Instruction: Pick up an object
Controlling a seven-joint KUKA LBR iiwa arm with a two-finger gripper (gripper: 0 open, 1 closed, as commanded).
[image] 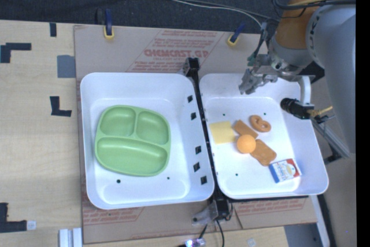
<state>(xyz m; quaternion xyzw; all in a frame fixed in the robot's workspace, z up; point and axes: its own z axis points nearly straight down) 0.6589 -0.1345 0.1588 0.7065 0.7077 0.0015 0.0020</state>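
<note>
The right bin (300,179) holds a pale yellow block (221,132), an orange ball (246,144), a small brown ring-shaped pretzel or doughnut (260,124), a flat tan biscuit piece (264,153) and a small blue, white and red carton (285,170). My gripper (250,84) hangs over the far edge of the right bin, above and behind these items, with nothing seen between its fingers. It stands apart from every object.
A green divided plate (133,140) lies in the left bin (92,89). A black divider with clips (198,124) separates the bins. Yellow clamps (108,32) hold the cardboard base at the back. A black cable connector (296,107) juts out by the right bin's far right side.
</note>
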